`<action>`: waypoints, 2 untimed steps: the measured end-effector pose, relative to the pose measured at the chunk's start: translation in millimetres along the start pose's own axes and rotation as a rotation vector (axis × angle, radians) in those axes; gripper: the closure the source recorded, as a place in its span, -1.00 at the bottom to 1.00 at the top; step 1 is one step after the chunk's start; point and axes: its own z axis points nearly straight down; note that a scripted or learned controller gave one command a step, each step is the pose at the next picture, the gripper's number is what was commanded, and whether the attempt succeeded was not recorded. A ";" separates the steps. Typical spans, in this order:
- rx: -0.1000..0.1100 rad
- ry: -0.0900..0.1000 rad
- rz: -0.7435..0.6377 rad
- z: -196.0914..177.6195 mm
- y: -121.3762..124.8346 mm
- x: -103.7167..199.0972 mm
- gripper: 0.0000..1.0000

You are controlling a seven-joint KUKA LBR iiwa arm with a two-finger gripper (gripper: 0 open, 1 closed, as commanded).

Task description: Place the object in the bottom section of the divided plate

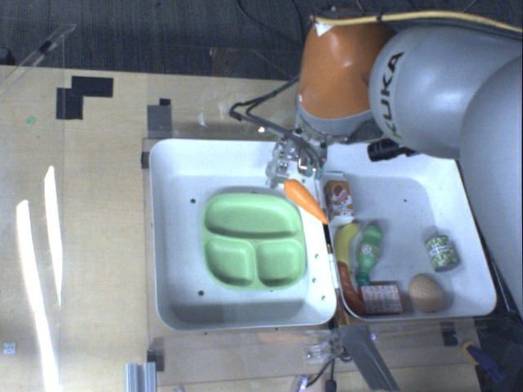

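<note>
A green divided plate (253, 239) lies in the left bin (176, 219), with one wide section at the far side and two smaller sections at the near side. My gripper (292, 168) hangs over the bin's far right corner, just beyond the plate's far right rim. An orange carrot (306, 201) slants down and to the right from between the fingers, its lower tip over the divider between the two bins. The gripper is shut on the carrot's upper end.
The right bin (409, 190) holds a brown-labelled packet (337, 198), a yellow banana (346, 240), a green bottle (369, 248), a green can (441, 252), a brown round object (425, 292) and a red box (381, 297). The arm covers the far right.
</note>
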 end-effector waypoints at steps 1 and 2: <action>-0.001 -0.002 -0.137 -0.7 -8.7 -5.5 1.00; -0.001 -0.003 -0.173 -18.5 11.2 11.0 1.00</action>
